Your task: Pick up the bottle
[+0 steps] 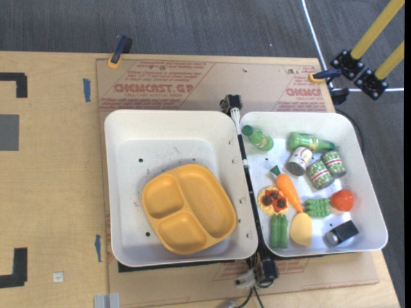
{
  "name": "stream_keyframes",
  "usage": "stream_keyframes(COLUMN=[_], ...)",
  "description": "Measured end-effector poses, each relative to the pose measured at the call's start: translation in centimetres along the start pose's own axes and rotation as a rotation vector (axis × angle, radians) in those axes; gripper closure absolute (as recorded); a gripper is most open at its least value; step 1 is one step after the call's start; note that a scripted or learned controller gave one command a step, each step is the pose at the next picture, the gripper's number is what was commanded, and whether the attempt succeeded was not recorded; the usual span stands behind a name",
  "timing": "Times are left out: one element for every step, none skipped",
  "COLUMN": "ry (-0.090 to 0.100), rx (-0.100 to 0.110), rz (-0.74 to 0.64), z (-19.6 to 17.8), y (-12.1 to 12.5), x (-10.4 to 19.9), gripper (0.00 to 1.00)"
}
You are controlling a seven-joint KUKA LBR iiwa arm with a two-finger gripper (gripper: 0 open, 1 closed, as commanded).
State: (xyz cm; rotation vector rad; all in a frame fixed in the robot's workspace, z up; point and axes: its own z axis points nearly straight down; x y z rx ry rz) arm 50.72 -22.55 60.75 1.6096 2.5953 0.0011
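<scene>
- Gripper: nobody could tell if it was open or closed.
- Green bottle (257, 138) lay in the right bin (367, 172), near its left wall.
- That wall could block a grab.
- Another green thing (310, 141), maybe a bottle too, lay by the cans (319, 172); a mix-up could happen.

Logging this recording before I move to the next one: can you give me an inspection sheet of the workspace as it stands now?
Surface: brown board on a wooden bench, bearing two white bins side by side.
Job's things: green bottle lying on its side at the back of the right bin; a smaller green bottle near the divider.
Clutter: cans, carrot, tomato, lemon, pizza slice, black block in the right bin; yellow divided plate in the left bin.
Tool: nothing seen.
Cables: white cord across the floor.
Surroundings: clamps on the board, yellow stand legs, grey carpet.
</scene>
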Motion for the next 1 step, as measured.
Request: stream_keyframes(ry=[0.000], rx=[0.000], rz=[0.000], z=[0.02], y=[0.00], x=[-0.01], gripper=[0.00])
